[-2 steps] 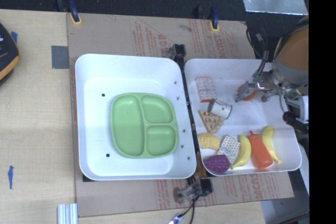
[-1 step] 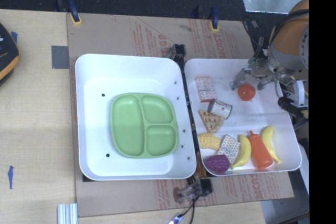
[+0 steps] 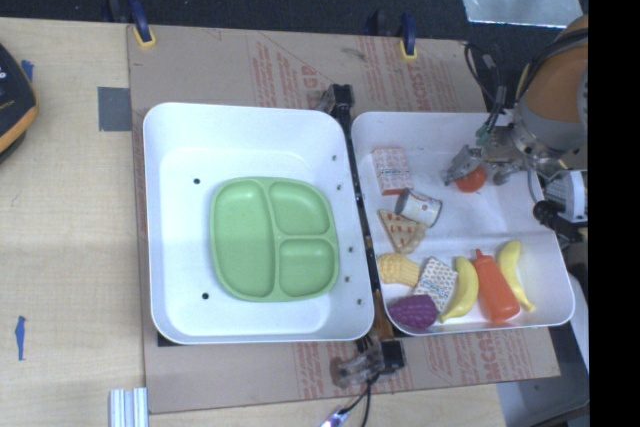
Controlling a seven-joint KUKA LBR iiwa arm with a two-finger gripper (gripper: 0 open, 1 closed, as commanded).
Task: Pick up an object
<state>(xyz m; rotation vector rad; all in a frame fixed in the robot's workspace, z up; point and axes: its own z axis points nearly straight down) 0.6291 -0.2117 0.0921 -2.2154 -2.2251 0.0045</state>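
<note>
Red thing: that small red-orange object (image 3: 472, 179) in the right bin (image 3: 560, 310) looks like your target. It sits in the bin's upper right part, well apart from the clutter lower down.

Gripper: the gripper (image 3: 478, 165) is right over the red piece, fingertips down around it as far as you can make out. It's too blurry there to see how the jaws stand, so you honestly cannot tell whether they've got it.

Neighbours: a small can (image 3: 419, 206) lies on its side just to the left, with a packet (image 3: 391, 168) above it and a wedge-shaped piece (image 3: 401, 230) below. None of them touch the red piece, so you've got room.

Bottom row: two bananas (image 3: 462, 288), an orange bottle (image 3: 492, 289), a purple piece (image 3: 412, 312), all near the front wall. Leave them alone.

Left bin: the left bin (image 3: 180, 305) carries a green divided plate (image 3: 272, 237). Not part of this step.

How I'd do it: get the fingers straddling the red piece evenly, go low enough that the tips reach past its widest part, then squeeze before you lift. It's small and probably rounded, so an off-centre pinch could pop it sideways.

Lift: go straight up and slow. Don't count it as grabbed until you see it rise clear of the bin floor between the fingers.
</note>
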